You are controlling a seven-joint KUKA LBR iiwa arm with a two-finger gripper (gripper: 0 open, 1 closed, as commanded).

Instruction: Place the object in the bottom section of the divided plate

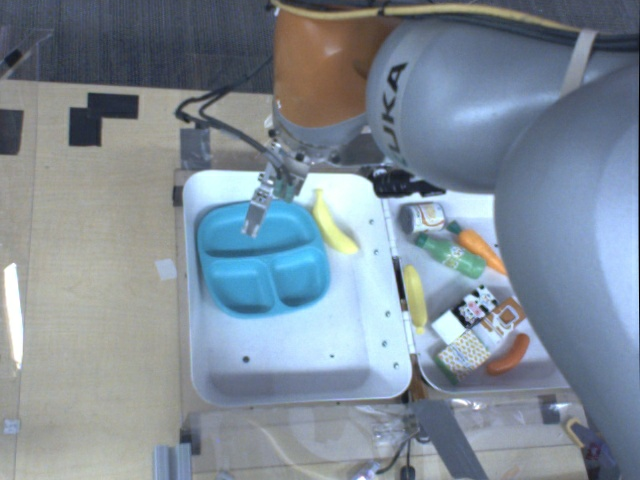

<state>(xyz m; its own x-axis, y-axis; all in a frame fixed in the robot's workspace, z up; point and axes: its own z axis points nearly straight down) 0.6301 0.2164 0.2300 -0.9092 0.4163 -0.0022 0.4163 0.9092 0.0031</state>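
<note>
Tool [258,211], finger state not discernible, sits over blue plate's [262,265] upper section, left of banana [334,226], frame centre.

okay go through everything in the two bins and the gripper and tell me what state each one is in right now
gripper: over the plate's large section, nothing visible between its fingers
divided plate: blue, flat in the left bin, all sections bare
banana: lying beside the plate's right rim
second banana: lying on the ridge between the bins
green bottle: on its side
carrot: lying flat
sausage: lying flat
can: tipped over
</note>
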